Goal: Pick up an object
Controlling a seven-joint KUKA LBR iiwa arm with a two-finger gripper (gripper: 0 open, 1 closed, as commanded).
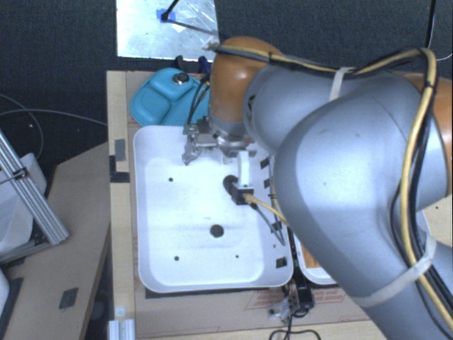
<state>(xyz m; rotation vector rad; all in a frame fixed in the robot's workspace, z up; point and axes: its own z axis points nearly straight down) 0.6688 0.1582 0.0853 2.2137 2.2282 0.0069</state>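
Left white bin (159, 211): floor mostly bare, a few small dark dots and one larger dark round spot (216, 231) near the middle. Cannot tell whether that spot is an object or a mark.

Gripper (190, 152) hangs over the far edge of this bin, metal fingers pointing down toward the upper left of the bin floor. Whether they are spread or pressed together — cannot tell; nothing seen between them.

Blue plastic object (161, 98), rounded, with a small cap on top, sits on the table just beyond the bin's far rim, close beside the gripper and partly behind the wrist.

The grey arm (340, 176) with its orange band (233, 76) covers most of the right half, hiding nearly all of the right bin (318, 275). Black and yellow cables (258, 207) trail over the left bin's right rim.

Silver sheet (166, 16) lies beyond the table.
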